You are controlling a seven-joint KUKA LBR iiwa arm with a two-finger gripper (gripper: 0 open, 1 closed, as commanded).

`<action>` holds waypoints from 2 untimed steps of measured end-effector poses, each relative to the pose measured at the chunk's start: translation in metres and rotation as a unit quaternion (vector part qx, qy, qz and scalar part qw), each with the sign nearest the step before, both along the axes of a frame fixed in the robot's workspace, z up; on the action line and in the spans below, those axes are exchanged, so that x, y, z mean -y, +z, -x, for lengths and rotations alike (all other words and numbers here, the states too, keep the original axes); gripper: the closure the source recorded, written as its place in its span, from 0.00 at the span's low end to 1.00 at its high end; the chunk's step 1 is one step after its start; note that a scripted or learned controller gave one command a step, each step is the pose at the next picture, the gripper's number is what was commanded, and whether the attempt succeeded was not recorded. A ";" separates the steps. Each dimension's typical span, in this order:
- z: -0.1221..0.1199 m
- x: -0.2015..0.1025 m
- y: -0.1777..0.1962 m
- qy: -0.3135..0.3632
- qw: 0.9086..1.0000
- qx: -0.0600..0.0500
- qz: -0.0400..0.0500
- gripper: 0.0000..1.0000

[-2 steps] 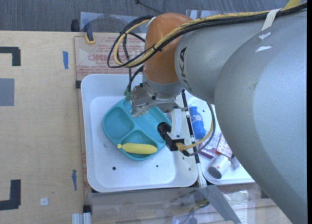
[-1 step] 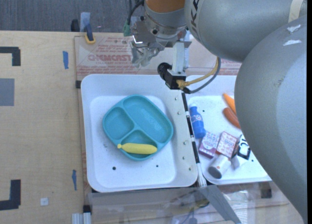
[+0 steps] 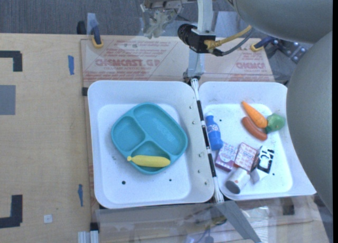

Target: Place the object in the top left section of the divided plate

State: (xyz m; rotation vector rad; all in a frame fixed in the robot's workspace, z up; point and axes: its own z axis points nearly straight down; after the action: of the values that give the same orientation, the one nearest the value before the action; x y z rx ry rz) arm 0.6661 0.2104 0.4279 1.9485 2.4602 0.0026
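A yellow plastic banana (image 3: 151, 160) is seen in the teal divided plate's (image 3: 149, 137) bottom section. The gripper (image 3: 154, 25), raised above the bins, appears empty; finger spread cannot be told. A lengthwise grasp would be best.

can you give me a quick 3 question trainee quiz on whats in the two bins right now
1. True or false: the yellow toy banana lies in the top left section of the turquoise divided plate.
2. Which bin holds the orange toy carrot? A) left white bin B) right white bin
3. Fill in: the blue plastic bottle lies along the right bin's ____ wall.

Key
1. False; it lies at the plate's bottom section.
2. B
3. left
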 end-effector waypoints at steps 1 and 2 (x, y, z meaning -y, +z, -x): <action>0.001 -0.003 -0.096 0.106 0.994 -0.002 0.001 1.00; 0.034 0.022 -0.304 0.280 0.960 0.010 -0.002 1.00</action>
State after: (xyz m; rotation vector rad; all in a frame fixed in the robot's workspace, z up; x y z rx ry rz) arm 0.6322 0.1886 0.1237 1.1757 2.8962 0.0263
